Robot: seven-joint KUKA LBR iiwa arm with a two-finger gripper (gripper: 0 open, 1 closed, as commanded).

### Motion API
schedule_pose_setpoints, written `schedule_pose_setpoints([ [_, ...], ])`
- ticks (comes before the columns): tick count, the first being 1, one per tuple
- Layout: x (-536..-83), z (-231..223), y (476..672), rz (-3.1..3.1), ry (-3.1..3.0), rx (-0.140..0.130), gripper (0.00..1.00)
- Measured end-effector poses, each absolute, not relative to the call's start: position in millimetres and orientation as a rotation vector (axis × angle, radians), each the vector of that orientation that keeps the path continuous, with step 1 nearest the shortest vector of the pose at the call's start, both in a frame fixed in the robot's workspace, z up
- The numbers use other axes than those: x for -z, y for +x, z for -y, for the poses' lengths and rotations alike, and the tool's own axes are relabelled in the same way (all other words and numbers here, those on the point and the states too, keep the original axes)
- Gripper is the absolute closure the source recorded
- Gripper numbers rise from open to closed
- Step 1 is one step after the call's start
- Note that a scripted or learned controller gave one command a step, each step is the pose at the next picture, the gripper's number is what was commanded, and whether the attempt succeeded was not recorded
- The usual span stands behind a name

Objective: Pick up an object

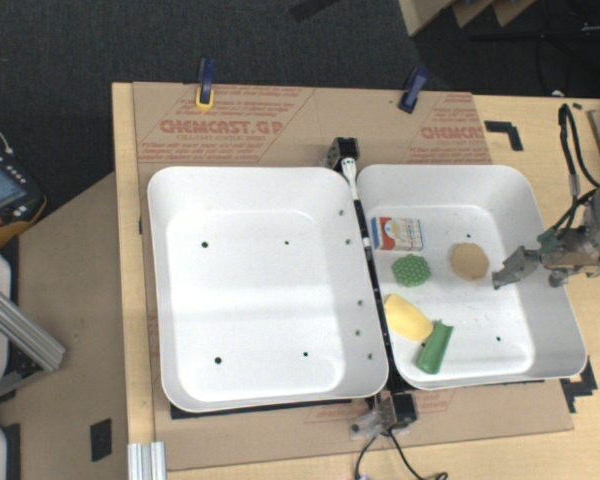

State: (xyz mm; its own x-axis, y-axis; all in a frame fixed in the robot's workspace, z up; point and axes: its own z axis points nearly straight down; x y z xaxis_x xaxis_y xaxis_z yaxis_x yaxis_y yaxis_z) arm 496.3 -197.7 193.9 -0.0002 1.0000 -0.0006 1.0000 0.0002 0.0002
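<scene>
The arm enters from the right edge of the camera view and is mostly cut off there; what shows is the gripper (510, 268) and a short stretch of wrist hardware with cables above it. The gripper hangs over the right-hand part of the right bin (540, 353), and its tip lies just beside the tan round object (469, 261); whether the two touch cannot be told. The gripper is small and blurred at this scale, so its state cannot be told. No object is visible in its grasp. The right bin holds five items: a small white packet (396, 234) with a red and blue print too small to read, a green knobbly ball (411, 269), the tan round object, a yellow piece (407, 319) and a green cylinder (433, 348), the last two touching. The left bin (170, 298) sits alongside. The cardboard sheet (310, 118) under both bins carries red lettering, partly readable as "CHEMCAST"; the remaining characters are unclear.
</scene>
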Motion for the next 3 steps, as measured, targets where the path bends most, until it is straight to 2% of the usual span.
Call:
schedule_pose_setpoints([
  [1, -401, 220, 536.5, -2.208, 2.203, -0.013, 0.0],
  [2, -535, 207, 477.2, -2.209, 2.207, -0.013, 0.0],
  [3, -536, 206, 480.2, -2.216, 2.214, -0.002, 1.0],
])
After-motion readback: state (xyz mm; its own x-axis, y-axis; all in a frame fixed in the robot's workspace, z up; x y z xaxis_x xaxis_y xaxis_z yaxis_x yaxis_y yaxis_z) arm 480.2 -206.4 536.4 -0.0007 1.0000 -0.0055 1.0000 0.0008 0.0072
